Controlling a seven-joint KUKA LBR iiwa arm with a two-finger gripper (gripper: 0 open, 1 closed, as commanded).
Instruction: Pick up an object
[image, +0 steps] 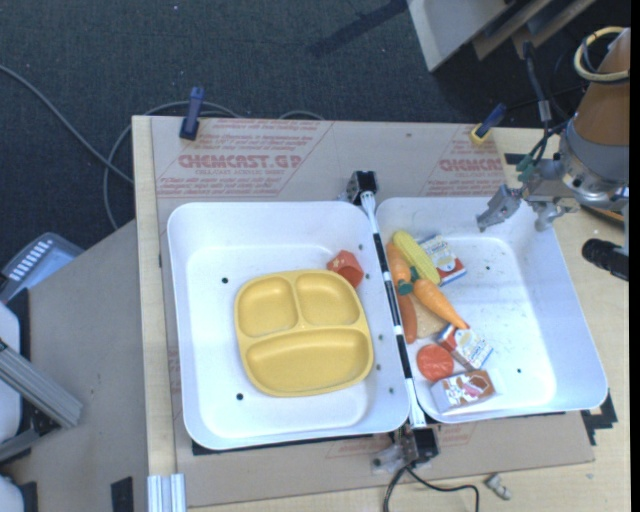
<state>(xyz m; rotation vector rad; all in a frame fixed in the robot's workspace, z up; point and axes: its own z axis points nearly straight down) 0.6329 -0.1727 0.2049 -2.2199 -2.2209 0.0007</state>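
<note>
My gripper (520, 214) hangs above the far edge of the right bin (545, 300), fingers spread open with nothing between them. Along that bin's left side lie a yellow corn cob (415, 256), an orange carrot (438, 302), a thin red-orange sausage (407, 316) and a second orange piece (398, 266). A small carton (447, 266) lies beside the corn. Near the front sit a red tomato slice (435, 361), a striped packet (472, 347) and a brown-and-white carton (465, 389). All these objects are left of and nearer than the gripper.
The left bin (200, 300) holds a yellow divided plate (302, 332) and a small red piece (347, 268) by its far right corner. A black-clamped divider (385, 290) joins the bins. The right half of the right bin shows bare white floor.
</note>
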